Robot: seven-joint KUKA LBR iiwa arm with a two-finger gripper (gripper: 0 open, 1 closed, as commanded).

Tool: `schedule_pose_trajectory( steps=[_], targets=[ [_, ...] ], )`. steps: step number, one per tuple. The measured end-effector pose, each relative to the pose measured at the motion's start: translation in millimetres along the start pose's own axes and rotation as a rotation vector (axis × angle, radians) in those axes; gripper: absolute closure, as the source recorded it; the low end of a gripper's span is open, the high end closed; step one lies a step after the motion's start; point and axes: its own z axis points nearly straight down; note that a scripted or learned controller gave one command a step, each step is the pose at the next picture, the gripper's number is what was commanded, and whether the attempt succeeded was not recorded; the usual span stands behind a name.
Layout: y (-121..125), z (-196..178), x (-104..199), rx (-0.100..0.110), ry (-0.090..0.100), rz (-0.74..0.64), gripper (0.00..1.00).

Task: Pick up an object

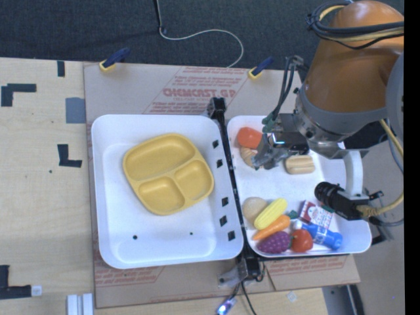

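Pincer (pixel 266 157) sits low over the far part of the right bin (pixel 354 241), its dark fingers pointing down beside a pale rounded piece (pixel 247 155) and an orange-red tomato (pixel 249 137). Whether the pincer is wide, narrow or gripping something cannot be told, since the tips blur into shadow and the pieces beneath them. The arm's grey and orange wrist (pixel 348 64) looms over the bin's far right corner and hides the rim and floor there. Its upper part is cut off by the frame's top and right edges.

A tan bread roll (pixel 299 165) lies just right of the pincer, partly under the arm's cabling. Toward the near edge of the same bin lies a cluster: a pale potato-like piece (pixel 254 207), yellow corn (pixel 270 212), a carrot (pixel 272 227), purple grapes (pixel 274 243), a small red fruit (pixel 302 241), and a red-and-white carton (pixel 312 213) touching a blue packet (pixel 325 236). These pieces press against one another, so their outlines are hard to separate. A black fitting (pixel 335 199) on the arm overhangs the bin's right rim.

Bare white floor shows in the middle of the right bin, between the roll and the cluster. The left bin (pixel 108 176) holds a yellow divided plate (pixel 168 173), tilted in plan, with open floor around it, widest along the near side. A dark divider (pixel 226 176) runs between the two bins.
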Motion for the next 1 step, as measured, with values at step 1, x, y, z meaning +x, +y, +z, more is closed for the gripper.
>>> schedule_pose_trajectory(
  steps=[1],
  targets=[
    [0.6,-52.2,79.9,0.0,0.0,-0.002,1.0]
  ],
)
